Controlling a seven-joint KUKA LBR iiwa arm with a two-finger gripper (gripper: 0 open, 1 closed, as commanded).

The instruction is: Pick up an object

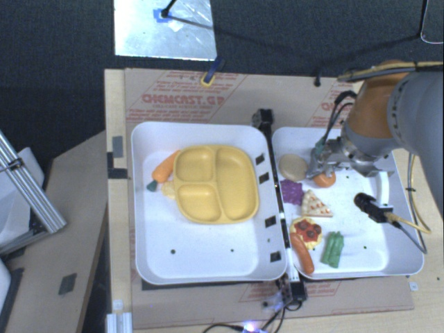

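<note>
A: Where's the hand?
B: Low in the right bin, right at an orange fruit near the bin's far left. Whether its grip is wide or narrow, I cannot tell.
A: What else lies there?
B: A tan disc, a purple piece, a pizza slice, a hot dog and a green vegetable.
A: And the left bin?
B: A yellow tray, with a carrot touching its left edge.
</note>
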